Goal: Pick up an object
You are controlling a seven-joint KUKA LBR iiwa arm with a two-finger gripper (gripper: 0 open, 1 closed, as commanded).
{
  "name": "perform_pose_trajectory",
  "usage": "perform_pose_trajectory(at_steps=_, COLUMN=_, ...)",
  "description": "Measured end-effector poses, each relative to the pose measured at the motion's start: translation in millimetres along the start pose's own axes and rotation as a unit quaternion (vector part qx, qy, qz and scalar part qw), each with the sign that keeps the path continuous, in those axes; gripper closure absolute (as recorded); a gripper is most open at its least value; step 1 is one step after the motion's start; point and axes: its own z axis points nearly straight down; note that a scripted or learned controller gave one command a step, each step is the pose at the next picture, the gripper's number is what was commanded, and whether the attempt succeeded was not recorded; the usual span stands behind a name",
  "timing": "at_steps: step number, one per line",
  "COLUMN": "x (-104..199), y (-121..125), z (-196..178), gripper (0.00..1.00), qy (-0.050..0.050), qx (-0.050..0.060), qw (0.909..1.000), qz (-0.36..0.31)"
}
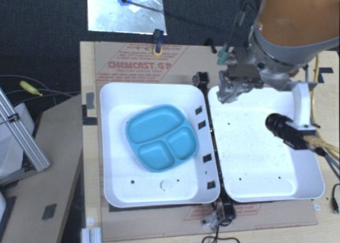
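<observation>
Blue tray lies unlifted in the left bin; gripper at two o'clock, pick pending

Setting: robotics laboratory test cell. Evidence: an industrial arm, grey with an orange band, is mounted over a bench topped with printed cardboard; two shallow white bins are clamped side by side; aluminium framing, loose cables and dark carpet are seen around it.
</observation>
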Motion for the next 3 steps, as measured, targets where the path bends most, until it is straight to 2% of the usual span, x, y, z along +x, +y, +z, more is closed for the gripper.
perform_pose_trajectory(at_steps=1, x=57.5, y=-1.5, z=47.6, gripper=1.00, qy=0.000, qx=0.004, qw=1.0000, qz=-0.005)
perform_pose_trajectory(at_steps=2, x=54.6, y=-0.3, z=33.7, gripper=1.00, qy=0.000, qx=0.001, qw=1.0000, qz=-0.005)
perform_pose_trajectory(at_steps=3, x=13.8, y=0.1, z=-27.3, gripper=1.00, qy=0.000, qx=-0.001, qw=1.0000, qz=0.000)
